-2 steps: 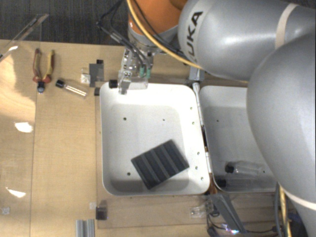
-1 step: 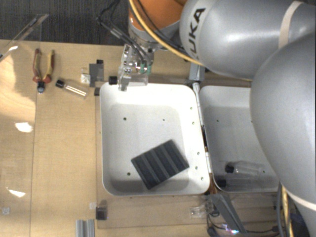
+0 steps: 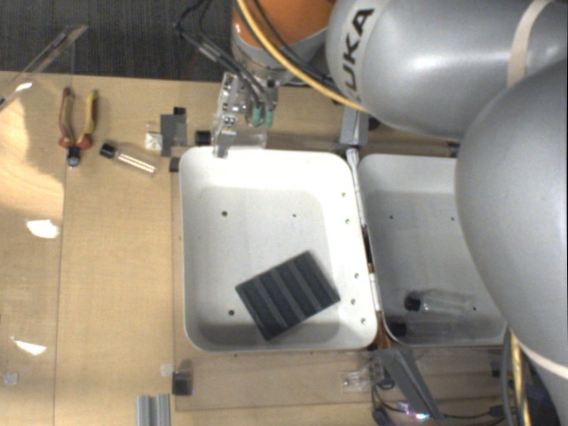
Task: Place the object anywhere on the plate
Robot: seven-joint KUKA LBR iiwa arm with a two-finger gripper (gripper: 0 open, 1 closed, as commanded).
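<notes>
A dark grey ribbed plate (image 3: 287,295) lies flat and askew in the near part of the left bin (image 3: 204,238). A clear tube with a black cap (image 3: 439,303) rests on the floor of the right bin (image 3: 399,211), near its front. My gripper (image 3: 228,133) hangs over the far left corner of the left bin, well away from both the plate and the tube. Nothing is visible in it. The large grey arm covers the upper right of the view and hides part of the right bin.
On the bench left of the bins lie red-handled pliers (image 3: 76,121), a second clear tube with a black cap (image 3: 130,157) and a small black block (image 3: 175,130). Another small block (image 3: 182,382) sits at the bench's front edge.
</notes>
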